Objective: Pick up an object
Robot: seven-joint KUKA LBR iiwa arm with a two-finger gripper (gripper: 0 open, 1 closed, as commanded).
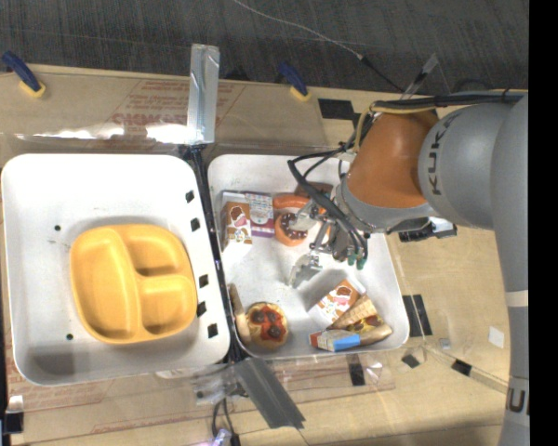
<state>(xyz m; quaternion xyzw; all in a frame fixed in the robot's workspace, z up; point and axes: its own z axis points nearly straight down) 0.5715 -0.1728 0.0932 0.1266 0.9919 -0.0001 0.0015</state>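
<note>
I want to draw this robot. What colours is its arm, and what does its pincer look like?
The arm is smooth, rounded grey, with a shiny orange band near the wrist and dark letters on the grey. Black cables loop beside it. The pincer is small, silvery metal.

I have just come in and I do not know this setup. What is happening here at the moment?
A grey robot arm reaches in from the right over the right bin. Its gripper hangs low above the middle of that bin, among small food items: a snack packet, an orange can, a round pastry and some packets near the lower corner. Nothing is visibly held. The left bin holds a yellow divided tray.
</note>
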